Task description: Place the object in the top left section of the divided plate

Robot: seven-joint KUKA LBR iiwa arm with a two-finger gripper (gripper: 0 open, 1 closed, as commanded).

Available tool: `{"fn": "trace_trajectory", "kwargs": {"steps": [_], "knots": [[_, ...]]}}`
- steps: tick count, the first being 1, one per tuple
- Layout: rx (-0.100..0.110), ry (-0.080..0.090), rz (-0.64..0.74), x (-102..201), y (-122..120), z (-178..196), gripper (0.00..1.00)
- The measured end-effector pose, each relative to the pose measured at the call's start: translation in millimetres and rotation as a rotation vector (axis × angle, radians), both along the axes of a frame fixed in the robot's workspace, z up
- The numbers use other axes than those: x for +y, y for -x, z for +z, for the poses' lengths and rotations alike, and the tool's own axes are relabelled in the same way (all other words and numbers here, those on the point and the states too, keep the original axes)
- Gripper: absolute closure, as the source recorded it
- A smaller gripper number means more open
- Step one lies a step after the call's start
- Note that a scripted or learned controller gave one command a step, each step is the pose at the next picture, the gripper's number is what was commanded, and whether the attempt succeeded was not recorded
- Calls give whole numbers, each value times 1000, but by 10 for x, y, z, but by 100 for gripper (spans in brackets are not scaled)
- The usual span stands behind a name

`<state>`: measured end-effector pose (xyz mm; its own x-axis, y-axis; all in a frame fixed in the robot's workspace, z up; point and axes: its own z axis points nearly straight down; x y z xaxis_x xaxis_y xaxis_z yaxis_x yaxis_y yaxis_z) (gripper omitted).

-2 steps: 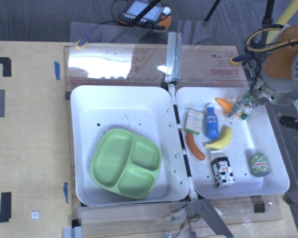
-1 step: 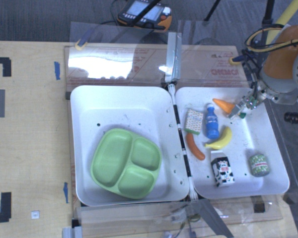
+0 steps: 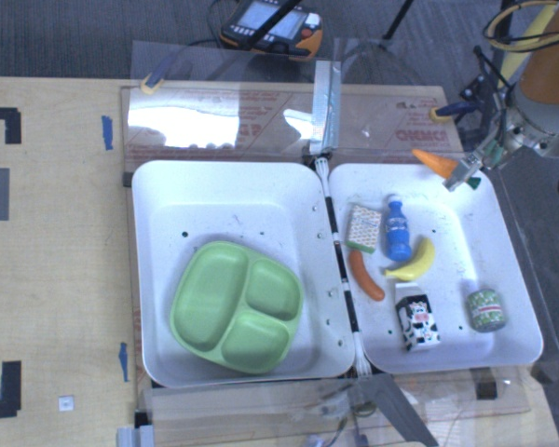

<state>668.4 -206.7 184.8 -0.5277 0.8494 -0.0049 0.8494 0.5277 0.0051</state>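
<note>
The green divided plate (image 3: 238, 307) lies in the left bin (image 3: 158, 194), with three sections. My gripper (image 3: 463, 176) hangs at the back edge of the right bin (image 3: 503, 240). It is shut on the thick end of an orange carrot (image 3: 434, 163). The carrot sticks out to the left with its tip pointing up-left, and a bit of green shows on the gripper's other side. The carrot is raised about level with the bin's back rim, far to the right of the plate.
The right bin holds a cracker-like square (image 3: 363, 227), a blue bottle (image 3: 397, 230), a banana (image 3: 413, 262), a sausage (image 3: 366, 277), a cow-print carton (image 3: 416, 321) and a green can (image 3: 485, 309). A ridge (image 3: 335, 250) divides the bins.
</note>
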Motion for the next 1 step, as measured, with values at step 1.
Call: {"fn": "trace_trajectory", "kwargs": {"steps": [1], "knots": [[11, -3, 242, -165, 21, -996, 100]]}}
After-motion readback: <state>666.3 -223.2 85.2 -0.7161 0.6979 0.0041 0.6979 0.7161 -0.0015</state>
